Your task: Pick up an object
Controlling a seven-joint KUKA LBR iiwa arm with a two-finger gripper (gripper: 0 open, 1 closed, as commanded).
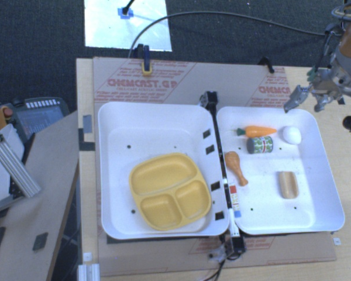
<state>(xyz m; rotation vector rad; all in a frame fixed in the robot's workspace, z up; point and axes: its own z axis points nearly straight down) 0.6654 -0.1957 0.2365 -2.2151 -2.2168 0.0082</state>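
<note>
So the arm comes in from the right, and its pincer (309, 98) hangs over the counter (240, 78) just past the far right corner of the right bin (327, 209), above the rim rather than inside it. The two fingers (295, 99) look spread apart with nothing between them, though they're small and a bit blurry at that angle, so take that as my best read. All the grabbable stuff sits in the right bin: a toy carrot (257, 132) lying sideways near the back, a small can (260, 145) on its side just in front of it and pretty much touching it, and a white egg (291, 134) just to the right of those two, the closest thing to the pincer. A toy chicken drumstick (236, 167) lies close to the divider side, and a tan bread-roll-looking piece (288, 184) is off by itself toward the front right. The left bin (117, 122) has a yellow three-compartment tray (169, 190) sitting in its front half, slightly turned. A clear sheet with red CHEMCAST lettering (141, 82) lies under both bins.
</note>
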